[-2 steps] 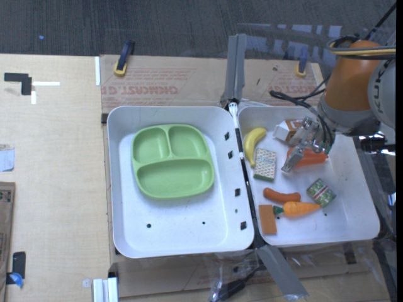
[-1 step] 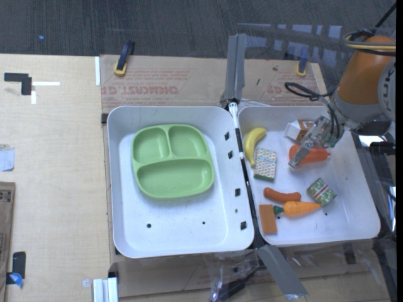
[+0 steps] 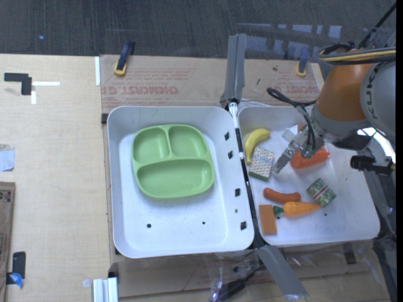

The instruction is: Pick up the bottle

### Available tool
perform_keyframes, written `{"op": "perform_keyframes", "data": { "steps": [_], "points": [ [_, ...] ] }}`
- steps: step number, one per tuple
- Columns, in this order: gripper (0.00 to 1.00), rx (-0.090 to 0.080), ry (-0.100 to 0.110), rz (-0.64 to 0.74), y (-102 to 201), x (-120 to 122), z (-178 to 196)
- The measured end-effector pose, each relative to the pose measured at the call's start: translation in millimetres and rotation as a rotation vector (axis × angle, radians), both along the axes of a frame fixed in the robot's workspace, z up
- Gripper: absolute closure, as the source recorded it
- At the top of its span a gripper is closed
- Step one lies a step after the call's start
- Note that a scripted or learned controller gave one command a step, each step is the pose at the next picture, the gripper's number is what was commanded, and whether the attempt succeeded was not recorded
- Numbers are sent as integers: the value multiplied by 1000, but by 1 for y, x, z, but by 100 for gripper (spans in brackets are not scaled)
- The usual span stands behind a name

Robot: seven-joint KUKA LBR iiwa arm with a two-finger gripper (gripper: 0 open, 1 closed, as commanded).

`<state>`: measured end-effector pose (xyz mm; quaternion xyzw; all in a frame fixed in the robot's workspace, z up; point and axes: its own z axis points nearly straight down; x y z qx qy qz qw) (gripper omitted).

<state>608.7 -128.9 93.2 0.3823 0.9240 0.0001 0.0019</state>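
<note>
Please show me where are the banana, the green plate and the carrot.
banana (image 3: 254, 141): camera view, middle of its yellow curve.
green plate (image 3: 173, 177): camera view, floor of its large front compartment.
carrot (image 3: 300, 209): camera view, middle of its orange body.

Bottle (image 3: 310, 158): orange-red, lying on side in right bin (image 3: 352, 228), upper middle part, partly hidden under gripper (image 3: 291, 156). Cap end cannot be made out. Patterned box (image 3: 261, 162) lies near, to left.
</note>
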Motion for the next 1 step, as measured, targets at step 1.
{"op": "perform_keyframes", "data": {
  "steps": [1],
  "points": [
    [0, 21, 27, -148, -25, 41, -4]
  ]
}}
